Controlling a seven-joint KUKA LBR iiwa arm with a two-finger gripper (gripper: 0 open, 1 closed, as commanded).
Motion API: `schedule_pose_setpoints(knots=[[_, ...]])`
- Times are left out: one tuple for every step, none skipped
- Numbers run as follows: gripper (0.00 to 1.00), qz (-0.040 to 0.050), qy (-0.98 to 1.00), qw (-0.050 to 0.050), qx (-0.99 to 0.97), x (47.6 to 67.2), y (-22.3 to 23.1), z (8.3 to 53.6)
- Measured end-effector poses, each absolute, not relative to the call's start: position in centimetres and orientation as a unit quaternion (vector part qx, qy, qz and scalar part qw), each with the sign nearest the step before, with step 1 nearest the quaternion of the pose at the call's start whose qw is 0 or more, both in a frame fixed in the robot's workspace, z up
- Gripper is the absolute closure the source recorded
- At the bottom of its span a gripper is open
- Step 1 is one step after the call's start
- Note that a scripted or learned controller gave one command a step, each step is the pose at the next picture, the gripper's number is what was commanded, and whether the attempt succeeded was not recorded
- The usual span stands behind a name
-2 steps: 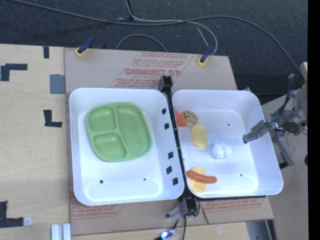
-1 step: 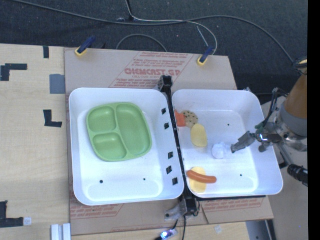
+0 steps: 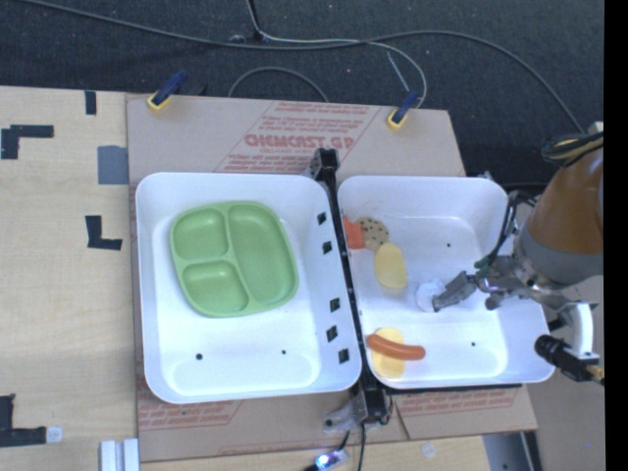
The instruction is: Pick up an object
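Note:
The right bin point(image 3: 461, 192) holds several small toy foods. A pale yellow oblong piece point(image 3: 391, 266) lies near its middle, with a brown cookie point(image 3: 372, 230) and a small orange piece point(image 3: 352, 234) beyond it at the bin's left wall. A hot dog on a yellow bun point(image 3: 394, 349) rests near the front left corner. A small white-blue object point(image 3: 428, 293) lies just left of my gripper point(image 3: 461, 290). The gripper hangs low over the right half of this bin, its dark fingers pointing left toward that small object. Nothing shows between the fingers.
The left bin point(image 3: 157, 263) carries a green divided plate point(image 3: 234, 258) in its back half. A black divider point(image 3: 339, 292) separates the two bins. The arm's orange-banded wrist point(image 3: 574, 214) stands over the right bin's right rim. Cables run across the dark floor behind.

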State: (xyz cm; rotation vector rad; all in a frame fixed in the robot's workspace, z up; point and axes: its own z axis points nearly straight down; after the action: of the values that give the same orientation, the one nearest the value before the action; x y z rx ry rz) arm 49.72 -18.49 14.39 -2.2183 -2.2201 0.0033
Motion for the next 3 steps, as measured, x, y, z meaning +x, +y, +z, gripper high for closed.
schedule_pose_setpoints(knots=[[0.0,0.0012,-0.707,0.002,-0.707,49.6,-18.4,9.1],[1.0,0.001,-0.708,0.002,-0.706,49.7,-18.4,10.3],[1.0,-0.0004,-0.708,0.0,-0.706,49.8,-17.4,14.9]])
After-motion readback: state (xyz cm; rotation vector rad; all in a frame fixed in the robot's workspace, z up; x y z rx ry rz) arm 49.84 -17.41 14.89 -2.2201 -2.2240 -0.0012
